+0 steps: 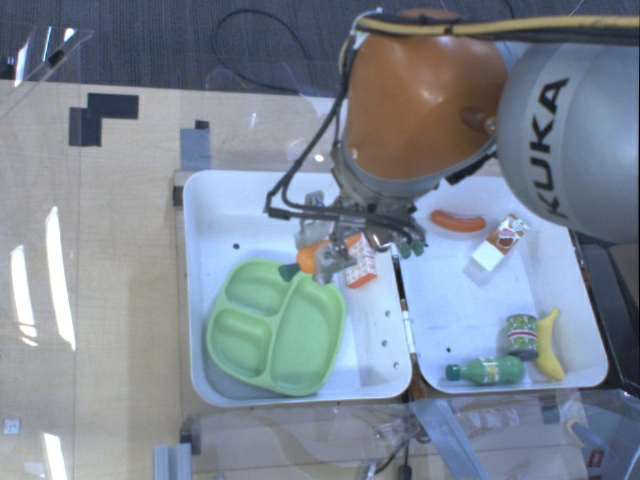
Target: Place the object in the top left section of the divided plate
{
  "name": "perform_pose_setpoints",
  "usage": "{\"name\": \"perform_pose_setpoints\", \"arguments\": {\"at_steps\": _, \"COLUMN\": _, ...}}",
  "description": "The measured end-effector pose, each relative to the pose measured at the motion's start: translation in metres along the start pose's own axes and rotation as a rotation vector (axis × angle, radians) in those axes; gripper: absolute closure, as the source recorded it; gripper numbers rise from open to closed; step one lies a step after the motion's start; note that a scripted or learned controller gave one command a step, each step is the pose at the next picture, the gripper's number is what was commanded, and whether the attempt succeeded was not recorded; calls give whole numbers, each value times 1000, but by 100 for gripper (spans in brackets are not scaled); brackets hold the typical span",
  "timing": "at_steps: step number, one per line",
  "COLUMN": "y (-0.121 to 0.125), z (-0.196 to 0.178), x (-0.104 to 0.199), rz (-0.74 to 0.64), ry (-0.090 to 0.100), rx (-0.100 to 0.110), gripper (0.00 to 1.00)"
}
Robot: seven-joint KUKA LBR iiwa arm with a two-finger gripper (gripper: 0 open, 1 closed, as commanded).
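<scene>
The tool (pixel 340 251) is hanging over the left bin (pixel 215 208), pinching an orange carton (pixel 361 268). The carton is sitting just beyond the upper right rim of the green divided plate (pixel 275 328).

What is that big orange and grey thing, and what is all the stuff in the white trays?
That is a robot arm, seen by a camera looking down from above. Its gripper hangs over the left white bin, just above a green divided plate. Right by the gripper are a small orange thing and a little carton; whether it grips them is hard to see. The right white bin holds a sausage, another small carton, a can, a banana and a green bottle.
</scene>
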State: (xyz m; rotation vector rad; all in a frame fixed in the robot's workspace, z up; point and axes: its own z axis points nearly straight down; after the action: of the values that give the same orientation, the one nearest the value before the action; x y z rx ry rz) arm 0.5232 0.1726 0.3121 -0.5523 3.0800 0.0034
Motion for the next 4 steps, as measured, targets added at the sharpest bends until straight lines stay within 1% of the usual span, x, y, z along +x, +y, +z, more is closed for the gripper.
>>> {"name": "perform_pose_setpoints", "arguments": {"at_steps": 1, "y": -2, "z": 59, "x": -11, "rz": -32, "ry": 5, "rx": -2, "gripper": 100}}
{"name": "perform_pose_setpoints", "arguments": {"at_steps": 2, "y": 27, "z": 67, "x": 1, "rz": -121, "ry": 6, "rx": -2, "gripper": 100}}
{"name": "perform_pose_setpoints", "arguments": {"at_steps": 3, "y": 8, "z": 49, "x": 24, "rz": -550, "ry": 2, "rx": -3, "gripper": 100}}
{"name": "perform_pose_setpoints", "arguments": {"at_steps": 4, "y": 56, "z": 76, "x": 5, "rz": -504, "ry": 5, "rx": -4, "gripper": 100}}
